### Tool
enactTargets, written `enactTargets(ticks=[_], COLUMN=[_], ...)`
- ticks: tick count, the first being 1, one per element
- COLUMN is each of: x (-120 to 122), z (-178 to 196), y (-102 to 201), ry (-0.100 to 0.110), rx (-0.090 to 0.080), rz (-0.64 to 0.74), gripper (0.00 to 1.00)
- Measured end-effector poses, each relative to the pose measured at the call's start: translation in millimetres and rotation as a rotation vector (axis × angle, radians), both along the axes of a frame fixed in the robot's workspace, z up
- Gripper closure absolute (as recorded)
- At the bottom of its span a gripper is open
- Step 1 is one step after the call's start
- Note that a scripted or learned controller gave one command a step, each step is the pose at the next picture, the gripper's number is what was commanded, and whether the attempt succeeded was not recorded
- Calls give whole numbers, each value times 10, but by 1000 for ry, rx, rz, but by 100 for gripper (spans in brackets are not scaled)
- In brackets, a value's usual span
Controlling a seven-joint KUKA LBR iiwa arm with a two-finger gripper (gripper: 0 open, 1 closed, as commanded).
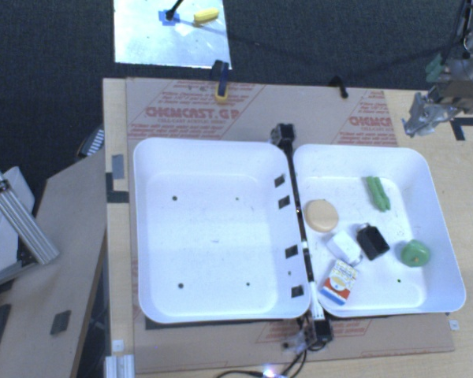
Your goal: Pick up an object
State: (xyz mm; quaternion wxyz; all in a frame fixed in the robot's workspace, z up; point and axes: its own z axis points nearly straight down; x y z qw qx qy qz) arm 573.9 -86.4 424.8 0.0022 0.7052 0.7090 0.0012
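The gripper (426, 120) is up near the top right, over the bench (315, 105) and outside both bins. It is small and blurry there, so I cannot tell how it is set. Nothing is seen in its grip.

All the small things lie in the right bin (433, 203). A green stick-shaped thing (377, 193) lies near the top. A round tan disc (322, 215) sits close to the wall between the two bins. Just below it is a small white block (344, 247), and a small black block (371, 242) sits right beside that one. A round green thing (415, 253), like a little apple, is near the right wall. A small box with red, white and blue on it (338, 283) lies near the bottom.

The left bin (154, 164) sits right beside the right bin.
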Motion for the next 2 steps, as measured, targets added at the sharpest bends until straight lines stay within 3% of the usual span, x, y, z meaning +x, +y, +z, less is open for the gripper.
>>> enactTargets(ticks=[1,2], x=[186,163], z=[37,2], y=[-45,-58], ry=[1,2], rx=[-1,0], rz=[0,-4], gripper=[100,100])
